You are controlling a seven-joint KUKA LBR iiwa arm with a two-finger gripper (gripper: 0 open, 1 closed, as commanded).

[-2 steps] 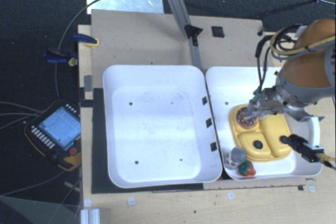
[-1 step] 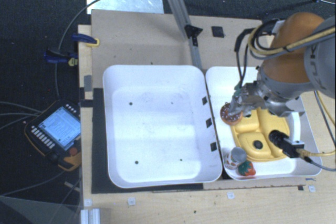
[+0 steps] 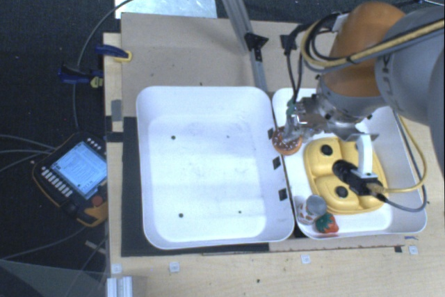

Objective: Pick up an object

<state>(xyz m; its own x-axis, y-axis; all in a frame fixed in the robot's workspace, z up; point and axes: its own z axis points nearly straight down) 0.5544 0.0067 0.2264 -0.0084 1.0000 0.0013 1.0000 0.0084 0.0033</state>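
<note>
gripper point(image 3: 293, 123) low at 9 o'clock edge of right bin point(image 3: 410, 219), right over donut point(image 3: 286, 143); claw state: cannot tell, wrist blocks view. donut sits hard against bin wall. likely step: grasp donut. advice: descend straight, keep fingers off wall, close across ring, lift slow. donut small, round, brown, speckled. yellow toy point(image 3: 334, 174) at 4 o'clock from it: glossy, lumpy plastic, dark holes. grey cup point(image 3: 316, 204) and red-green piece point(image 3: 325, 222) at 6 o'clock. left bin point(image 3: 156, 219) smooth white.
</note>
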